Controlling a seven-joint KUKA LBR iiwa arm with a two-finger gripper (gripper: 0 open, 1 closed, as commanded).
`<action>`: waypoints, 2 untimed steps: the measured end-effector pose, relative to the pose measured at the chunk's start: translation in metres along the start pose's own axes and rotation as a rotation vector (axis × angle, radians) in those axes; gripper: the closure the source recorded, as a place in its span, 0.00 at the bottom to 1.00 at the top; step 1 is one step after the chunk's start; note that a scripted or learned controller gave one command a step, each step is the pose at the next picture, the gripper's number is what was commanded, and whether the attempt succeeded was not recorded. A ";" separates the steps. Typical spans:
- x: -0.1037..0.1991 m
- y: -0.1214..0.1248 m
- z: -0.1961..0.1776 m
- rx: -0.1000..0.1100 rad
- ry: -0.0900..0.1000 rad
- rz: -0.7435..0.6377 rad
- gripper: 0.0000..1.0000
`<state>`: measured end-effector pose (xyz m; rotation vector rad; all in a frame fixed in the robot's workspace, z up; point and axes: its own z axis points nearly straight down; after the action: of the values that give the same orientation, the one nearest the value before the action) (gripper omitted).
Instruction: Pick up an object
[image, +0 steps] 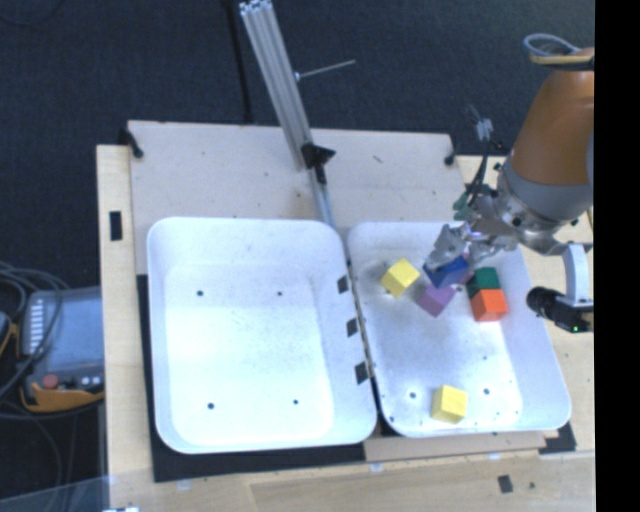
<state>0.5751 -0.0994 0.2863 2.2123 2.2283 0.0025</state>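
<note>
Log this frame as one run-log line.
arm: over right bin | gripper: at blue block, grasp unclear | nearby: purple block, yellow block | lifted: no

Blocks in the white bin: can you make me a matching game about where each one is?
Things:
1. orange block
2. green block
3. purple block
4. lone yellow block

Places:
A. near the front rim of the right bin
B. just in front of the green block
C. beside the gripper, behind the orange block
D. next to the blue block

Pairs: 1-B, 2-C, 3-D, 4-A
</note>
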 end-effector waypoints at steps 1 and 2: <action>0.051 0.028 0.006 0.000 0.000 0.000 1.00; 0.101 0.047 0.006 0.000 0.000 0.000 1.00</action>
<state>0.6212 0.0020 0.2802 2.2121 2.2280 0.0031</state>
